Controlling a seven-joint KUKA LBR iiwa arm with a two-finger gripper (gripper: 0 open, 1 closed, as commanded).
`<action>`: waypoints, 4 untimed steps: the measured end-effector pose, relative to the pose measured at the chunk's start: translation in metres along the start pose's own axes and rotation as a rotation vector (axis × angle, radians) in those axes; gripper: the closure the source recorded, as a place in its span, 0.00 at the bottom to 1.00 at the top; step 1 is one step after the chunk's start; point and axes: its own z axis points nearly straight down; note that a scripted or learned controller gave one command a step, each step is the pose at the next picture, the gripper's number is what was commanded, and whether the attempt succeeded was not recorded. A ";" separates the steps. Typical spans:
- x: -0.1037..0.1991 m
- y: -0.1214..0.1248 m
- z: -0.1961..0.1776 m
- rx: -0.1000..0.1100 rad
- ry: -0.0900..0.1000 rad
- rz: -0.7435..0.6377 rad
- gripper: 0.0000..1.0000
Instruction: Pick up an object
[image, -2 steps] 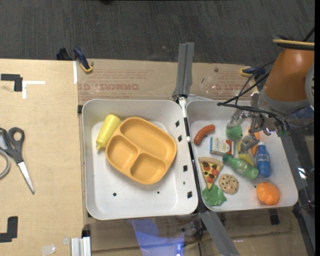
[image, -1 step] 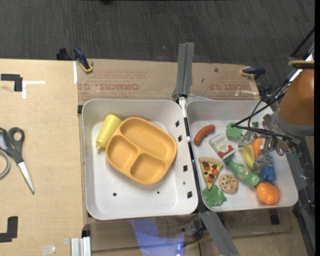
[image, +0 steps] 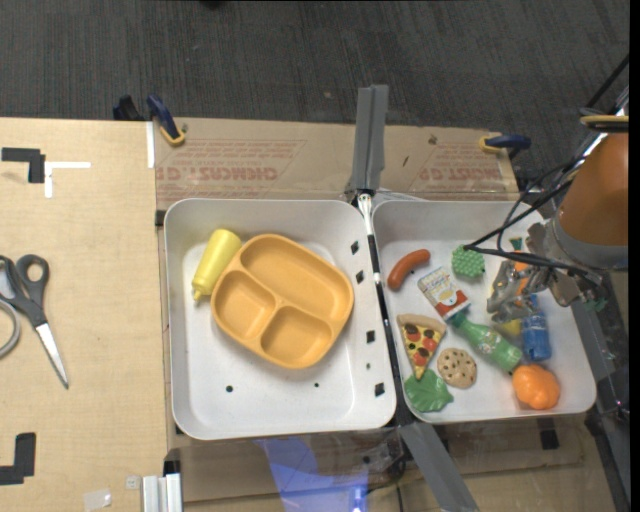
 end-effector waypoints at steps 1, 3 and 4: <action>0.012 0.014 -0.005 -0.002 0.006 0.190 1.00; -0.013 0.096 0.003 0.005 -0.012 0.052 0.00; -0.064 0.035 0.010 -0.001 0.002 -0.034 0.00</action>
